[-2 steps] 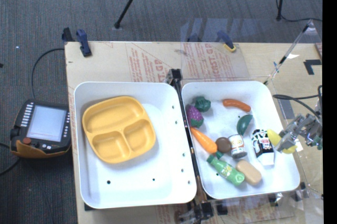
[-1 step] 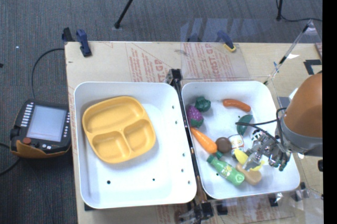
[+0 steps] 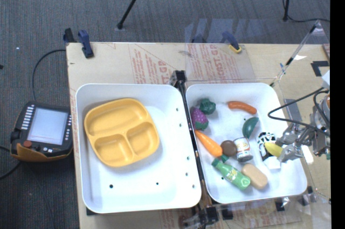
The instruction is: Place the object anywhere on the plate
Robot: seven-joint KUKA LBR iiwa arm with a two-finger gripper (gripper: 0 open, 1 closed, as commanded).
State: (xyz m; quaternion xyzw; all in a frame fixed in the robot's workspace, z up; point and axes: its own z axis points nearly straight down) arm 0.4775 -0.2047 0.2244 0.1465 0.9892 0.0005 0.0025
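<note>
Hovering at the right bin's point(image 3: 294, 115) right edge, the gripper point(image 3: 285, 151) pinches a yellow toy point(image 3: 273, 148) between its fingers, well apart from the yellow plate point(image 3: 121, 131) in the left bin point(image 3: 86, 190).

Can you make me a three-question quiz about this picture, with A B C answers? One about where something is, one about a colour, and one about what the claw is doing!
1. Where is the plate?
A. In the left bin
B. In the right bin
C. On the floor

2. What colour is the plate?
A. Blue
B. Yellow
C. Red

3. Where is the claw now?
A. Over the plate
B. Over the right bin's right side
C. Above the grey carpet

Answers:
1. A, it lies in the left bin.
2. B, all three sections are yellow.
3. B, it sits at the right bin, next to a yellow toy.
</note>
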